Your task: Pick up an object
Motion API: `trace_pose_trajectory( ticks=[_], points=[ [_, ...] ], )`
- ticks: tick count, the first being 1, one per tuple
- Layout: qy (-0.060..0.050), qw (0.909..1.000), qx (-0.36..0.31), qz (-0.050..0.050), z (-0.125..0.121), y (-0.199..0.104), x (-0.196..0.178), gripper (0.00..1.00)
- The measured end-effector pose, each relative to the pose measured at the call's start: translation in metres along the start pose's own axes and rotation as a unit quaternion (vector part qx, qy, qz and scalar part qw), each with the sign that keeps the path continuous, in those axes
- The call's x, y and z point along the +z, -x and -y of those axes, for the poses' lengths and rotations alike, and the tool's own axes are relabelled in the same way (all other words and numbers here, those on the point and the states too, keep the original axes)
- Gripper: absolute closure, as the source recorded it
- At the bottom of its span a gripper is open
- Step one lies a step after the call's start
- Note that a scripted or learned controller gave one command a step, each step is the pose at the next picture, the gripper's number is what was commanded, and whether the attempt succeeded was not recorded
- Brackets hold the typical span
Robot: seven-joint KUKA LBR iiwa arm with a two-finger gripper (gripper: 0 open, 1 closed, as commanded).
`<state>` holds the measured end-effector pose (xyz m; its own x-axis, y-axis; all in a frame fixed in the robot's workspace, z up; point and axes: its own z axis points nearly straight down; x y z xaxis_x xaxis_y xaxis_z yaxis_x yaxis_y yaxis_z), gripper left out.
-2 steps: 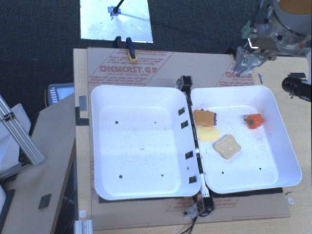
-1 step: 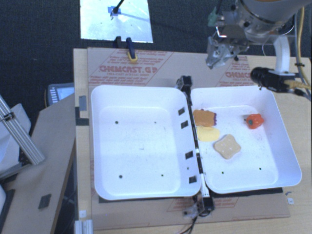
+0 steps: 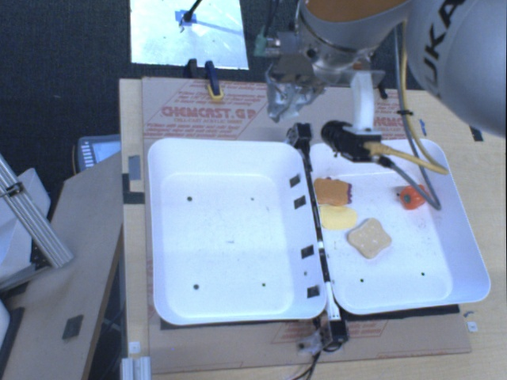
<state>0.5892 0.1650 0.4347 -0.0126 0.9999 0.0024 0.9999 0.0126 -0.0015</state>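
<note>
Several small objects lie in the right bin (image 3: 463,264): an orange-brown waffle-like piece (image 3: 333,191), a pale yellow slice (image 3: 339,218) just in front of it, a tan toast-shaped piece (image 3: 370,238) and a small red-orange item (image 3: 409,198) toward the right. My gripper (image 3: 290,105) hangs high over the cardboard behind the bins, near the back end of the divide between them. It is well apart from every object. I see nothing in it.
The left bin (image 3: 170,283) sits beside the right one, joined by black clips (image 3: 308,252). A black fitting (image 3: 346,141) with yellow and grey cables (image 3: 412,158) overhangs the right bin's back edge. A yellow-and-blue clamp (image 3: 213,82) stands on the cardboard's back edge.
</note>
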Motion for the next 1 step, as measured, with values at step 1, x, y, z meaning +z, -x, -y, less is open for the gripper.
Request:
trace_pose_trajectory(
  ticks=[1],
  points=[
    [0.002,1.0,0.002,0.0,-0.0384,-0.0581,0.0221,1.0]
  ],
)
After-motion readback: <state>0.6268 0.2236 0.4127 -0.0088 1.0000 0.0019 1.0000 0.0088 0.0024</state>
